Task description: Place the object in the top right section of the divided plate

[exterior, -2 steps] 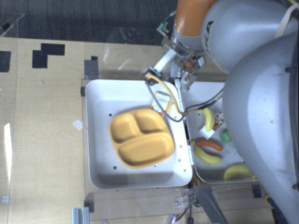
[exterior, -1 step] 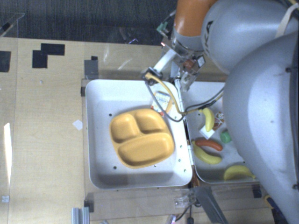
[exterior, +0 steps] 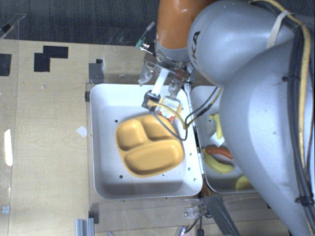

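Claw: hovering (exterior: 165, 96) over the far right rim of the plate (exterior: 129, 146) in the left bin (exterior: 103, 132); whether it is released or clenched, I cannot tell from this angle.
Item: a small pale thing with a red patch (exterior: 171, 105) is showing just under my claw, at the far edge of the top right section (exterior: 160, 127); whether I am gripping it or it is resting there, I cannot tell.
Relation: the target section is lying almost straight below my claw, a touch toward the near left in the camera view.
Plate axis: slanting across the bin, with the large section (exterior: 152, 159) facing the near side and the two small ones facing the far side.
Next move, as I judge it: a short drop, edging in from the rim toward the section's middle.
Risk: the item is sitting close enough to the rim to spill onto the bin floor.
Right bin (exterior: 201, 100): yellow pieces (exterior: 219, 166) and an orange piece (exterior: 219, 152) are lying well apart from my claw.
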Controlling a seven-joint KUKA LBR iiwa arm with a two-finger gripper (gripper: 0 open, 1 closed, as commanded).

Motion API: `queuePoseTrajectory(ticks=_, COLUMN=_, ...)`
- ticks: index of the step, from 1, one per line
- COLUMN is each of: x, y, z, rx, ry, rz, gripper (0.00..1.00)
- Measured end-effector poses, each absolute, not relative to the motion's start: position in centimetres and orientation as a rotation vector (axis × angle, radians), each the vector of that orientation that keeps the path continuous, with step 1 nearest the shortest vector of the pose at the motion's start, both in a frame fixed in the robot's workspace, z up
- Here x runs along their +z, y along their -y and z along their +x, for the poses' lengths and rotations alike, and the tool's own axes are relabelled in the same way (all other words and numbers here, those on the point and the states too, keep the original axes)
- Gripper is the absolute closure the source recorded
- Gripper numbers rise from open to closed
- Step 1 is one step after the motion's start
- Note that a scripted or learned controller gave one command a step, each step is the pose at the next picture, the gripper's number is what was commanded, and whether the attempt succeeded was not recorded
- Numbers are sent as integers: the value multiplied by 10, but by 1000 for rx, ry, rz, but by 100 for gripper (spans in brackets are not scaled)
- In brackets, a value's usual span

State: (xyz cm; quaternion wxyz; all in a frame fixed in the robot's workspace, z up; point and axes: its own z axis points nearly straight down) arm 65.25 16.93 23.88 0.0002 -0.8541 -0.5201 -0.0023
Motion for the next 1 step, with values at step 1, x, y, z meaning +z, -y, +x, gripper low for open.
queuePoseTrajectory(ticks=1, x=302, y=-138, z=669, rx=-10, ry=1653, rz=-2673, gripper=0)
